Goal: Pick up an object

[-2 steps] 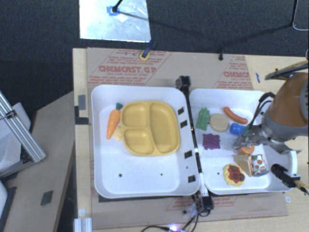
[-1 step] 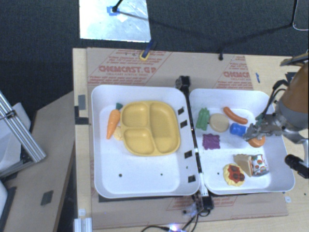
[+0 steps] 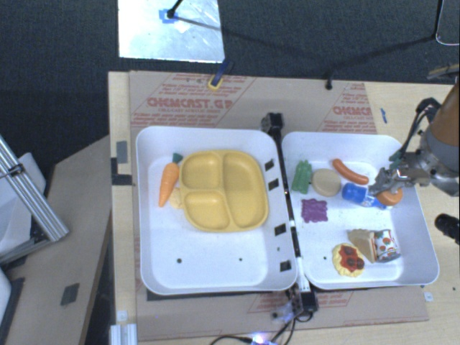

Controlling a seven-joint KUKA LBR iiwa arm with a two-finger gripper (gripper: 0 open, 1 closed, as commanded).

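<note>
The grey arm comes in from the 3 o'clock side, and most of its body is cut off by the picture edge. Its two-finger gripper (image 3: 386, 180) is low over the right shallow white bin (image 3: 424, 264), near this bin's 3 o'clock wall. The metal parts there are small and blurred, so I cannot tell if the claw is apart, together or clamped on something. Just under the gripper lies a small round orange object (image 3: 392, 198), partly covered by it (maybe a fruit, the shape is hard to read). Touching it at its 9 o'clock is a blue toy cylinder (image 3: 356, 193). At 12 o'clock from the cylinder lies a red-orange sausage (image 3: 350, 172), and beside it a beige round disc (image 3: 326, 183) and a green block-like toy (image 3: 302, 176). A flat purple piece (image 3: 314, 210) lies at the 6 o'clock of the disc. Toward the bin's 6 o'clock edge are a small pizza-like toy (image 3: 348, 259), a tan wedge (image 3: 361, 243) and a small printed can (image 3: 386, 245). The left white bin (image 3: 154, 264) holds a yellow divided plate (image 3: 219, 190), with an orange carrot toy (image 3: 168, 182) at its 9 o'clock.
</note>
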